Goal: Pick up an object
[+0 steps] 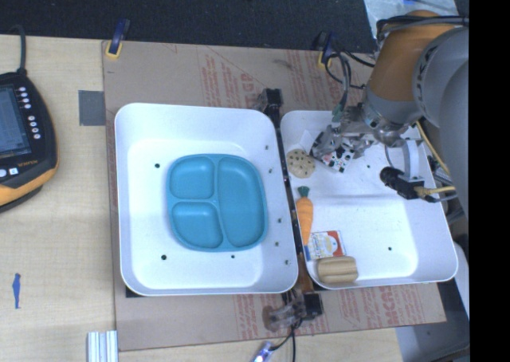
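Hand [333, 147], grip unreadable, low over right white bin [398, 253] on cardboard-covered wooden bench [56, 233].

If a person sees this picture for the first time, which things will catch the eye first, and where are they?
The blue divided plate stands out most; it lies in the middle of the left bin. Next comes the big grey and orange arm, reaching in over the far part of the right bin. Along that bin's left side lie a cookie, a carrot and a tan block.
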Tool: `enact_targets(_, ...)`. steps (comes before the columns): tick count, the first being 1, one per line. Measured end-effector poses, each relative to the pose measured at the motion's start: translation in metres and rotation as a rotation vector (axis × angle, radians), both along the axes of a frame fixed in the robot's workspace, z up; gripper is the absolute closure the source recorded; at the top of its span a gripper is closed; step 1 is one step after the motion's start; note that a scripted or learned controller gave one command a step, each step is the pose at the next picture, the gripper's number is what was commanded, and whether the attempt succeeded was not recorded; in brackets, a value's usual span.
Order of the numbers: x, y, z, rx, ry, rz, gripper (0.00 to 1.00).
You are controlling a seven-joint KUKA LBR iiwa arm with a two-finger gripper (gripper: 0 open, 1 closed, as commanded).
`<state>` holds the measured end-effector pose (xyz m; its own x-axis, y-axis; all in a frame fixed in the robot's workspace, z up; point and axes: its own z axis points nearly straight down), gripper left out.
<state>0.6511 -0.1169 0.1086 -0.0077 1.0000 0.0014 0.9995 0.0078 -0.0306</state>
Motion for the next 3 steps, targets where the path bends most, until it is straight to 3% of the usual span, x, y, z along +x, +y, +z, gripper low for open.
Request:
enact_targets(1, 0.005, -0.053, 0.12, -0.003, -0.029, -0.005, 1.0)
enact_targets(2, -0.039, 0.005, 0.141, -0.002, -0.027, -0.003, 1.0)
enact_targets(3, -0.064, 0.044, 0.12, -0.003, -0.026, -0.002, 1.0)
